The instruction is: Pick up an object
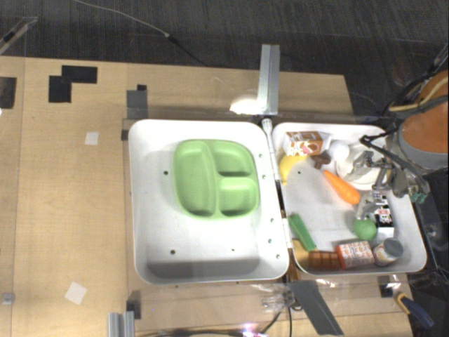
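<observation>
1. I see the arm (421,135) reaching in from the right, its orange band above the right bin's (316,199) far right corner.
2. The jaws (375,206) hang low over the right side of that bin, just above a small green ball (364,228); I cannot tell whether they are spread or pressed together, and I see nothing clearly pinched between them.
3. The things on offer all lie in the right bin: an orange carrot (341,187) near the middle, a yellow piece (290,166) at the left wall, and a printed carton (304,144) at the far left corner.
4. Along the near wall I make out a green stick (302,231), a brown block (324,260), a red-labelled packet (355,253) and a grey can (388,250) in the near right corner.
5. A white rounded object (347,161) sits at the far side, close to the wrist.
6. The left bin (151,223) holds a green divided plate (215,178), lying flat toward its far half.
7. Both bins rest side by side, touching, on the wooden worktop (63,209).
</observation>
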{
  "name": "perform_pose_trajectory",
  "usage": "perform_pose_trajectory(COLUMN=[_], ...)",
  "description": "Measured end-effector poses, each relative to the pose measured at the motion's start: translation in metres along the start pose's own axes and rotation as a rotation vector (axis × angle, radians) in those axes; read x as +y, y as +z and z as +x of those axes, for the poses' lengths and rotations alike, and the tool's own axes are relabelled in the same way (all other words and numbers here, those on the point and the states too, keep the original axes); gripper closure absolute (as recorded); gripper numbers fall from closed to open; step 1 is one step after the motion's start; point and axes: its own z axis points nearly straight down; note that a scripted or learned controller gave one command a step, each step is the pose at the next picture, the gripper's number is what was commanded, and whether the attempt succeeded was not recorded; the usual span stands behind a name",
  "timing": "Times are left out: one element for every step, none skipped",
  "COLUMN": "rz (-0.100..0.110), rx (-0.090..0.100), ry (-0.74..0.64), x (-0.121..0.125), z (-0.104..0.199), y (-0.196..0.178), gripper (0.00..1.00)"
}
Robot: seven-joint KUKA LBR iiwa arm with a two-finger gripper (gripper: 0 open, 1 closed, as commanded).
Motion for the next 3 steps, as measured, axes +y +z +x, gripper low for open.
perform_pose_trajectory(rz=[0.000,0.001,-0.002], rx=[-0.002,-0.012,-0.014], ry=[0.089,0.218,0.285], x=[-0.007,0.018,0.085], z=[-0.009,0.040,0.040], y=[0.057,0.062,0.062], gripper=[0.00,0.00,0.00])
